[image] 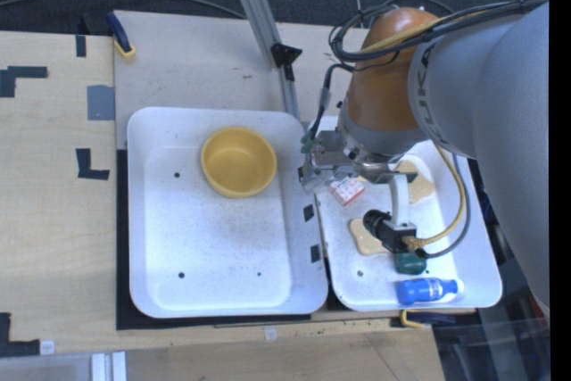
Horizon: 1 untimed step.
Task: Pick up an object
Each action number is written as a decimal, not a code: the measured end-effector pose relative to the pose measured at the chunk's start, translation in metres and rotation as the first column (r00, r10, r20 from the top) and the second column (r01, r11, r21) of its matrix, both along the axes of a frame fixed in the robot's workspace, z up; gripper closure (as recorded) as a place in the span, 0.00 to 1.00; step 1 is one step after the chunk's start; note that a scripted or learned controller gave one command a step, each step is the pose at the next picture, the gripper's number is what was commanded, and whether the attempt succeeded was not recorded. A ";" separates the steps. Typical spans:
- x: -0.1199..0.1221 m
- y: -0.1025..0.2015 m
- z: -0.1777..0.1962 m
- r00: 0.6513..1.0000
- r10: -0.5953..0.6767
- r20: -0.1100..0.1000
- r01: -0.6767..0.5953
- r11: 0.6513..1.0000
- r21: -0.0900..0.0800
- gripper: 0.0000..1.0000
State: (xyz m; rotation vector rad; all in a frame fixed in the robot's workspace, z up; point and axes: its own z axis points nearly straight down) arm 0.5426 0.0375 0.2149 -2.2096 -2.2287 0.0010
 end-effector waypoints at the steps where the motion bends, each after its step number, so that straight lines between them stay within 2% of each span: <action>1: 0.010 0.060 -0.005 1.000 0.000 0.000 0.000 1.000 0.000 1.00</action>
